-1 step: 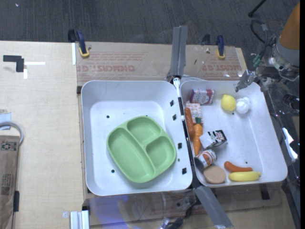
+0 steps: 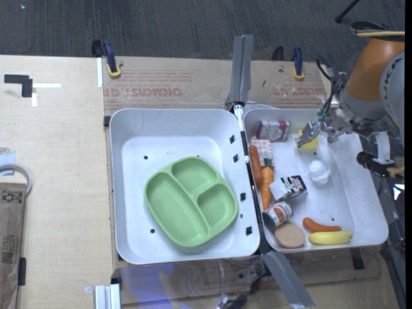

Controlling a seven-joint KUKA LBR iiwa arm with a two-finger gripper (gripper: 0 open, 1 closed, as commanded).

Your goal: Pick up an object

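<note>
So the gripper (image 2: 313,134) is down in the far end of the right bin (image 2: 360,192), right at a small yellow object (image 2: 311,143). Honestly can't tell from this angle how it's set or if it has hold of anything, since the metal bits blur into the yellow thing. I'd call the pick not done yet, nothing is clearly lifted.

Everything else sits loose in that bin: a smooth banana (image 2: 330,237), a glossy little sausage (image 2: 321,225), a flat round tan cookie-looking disc (image 2: 290,235), a small can (image 2: 278,214) on its side, a carrot (image 2: 266,187) along the left wall, a white rounded lump (image 2: 318,171), and a black-and-white packet (image 2: 291,187).

Left bin (image 2: 129,192) just holds a matte green divided plate (image 2: 191,201), three compartments, looks like plastic. The desk (image 2: 51,153) is pale wood.
</note>
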